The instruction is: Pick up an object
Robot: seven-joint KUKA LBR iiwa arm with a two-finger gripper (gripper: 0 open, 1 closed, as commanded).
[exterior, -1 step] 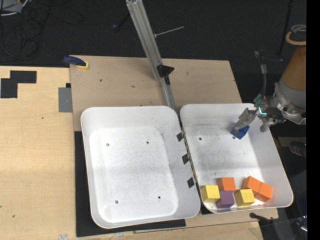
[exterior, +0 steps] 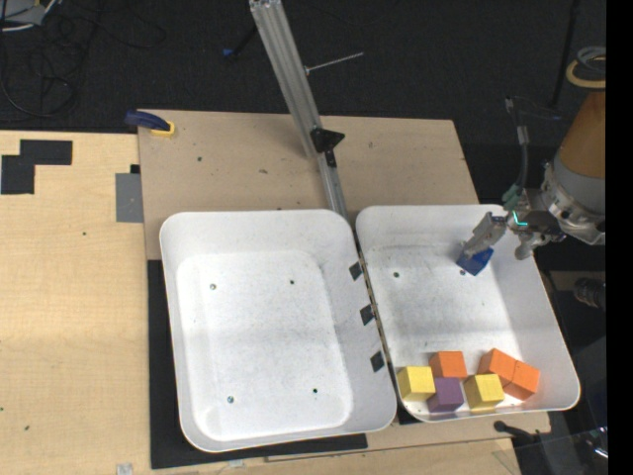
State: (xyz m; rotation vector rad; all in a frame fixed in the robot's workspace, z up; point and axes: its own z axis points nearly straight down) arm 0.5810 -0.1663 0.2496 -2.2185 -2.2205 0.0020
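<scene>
The gripper (exterior: 487,240) hangs over the far part of the right bin (exterior: 539,295), at about one o'clock from that bin's middle, with a small blue block (exterior: 476,260) right at the tip of its grey fingers. The block looks to be caught between the fingers and tilted on a corner, though the view is too coarse here to be sure it is clamped and not merely touching. On that reading the jaws are closed on the blue block.

To do this step well, the lift should go straight up and slowly — a block pinched near one corner can swing or slip out if the wrist jerks. Keeping it over the bin means a drop costs little.

The block appears to be a hard, matte, flat-faced piece, light and easy to pinch across parallel sides. At five o'clock in the same bin sits a huddle of similar blocks — yellow (exterior: 416,380), orange (exterior: 448,364), purple (exterior: 447,394), another yellow (exterior: 485,390) and a larger orange one (exterior: 512,372) — touching one another against the rim. The bins are smooth, shallow white trays with rounded corners; the left bin (exterior: 188,265) lies just beside the right.
</scene>
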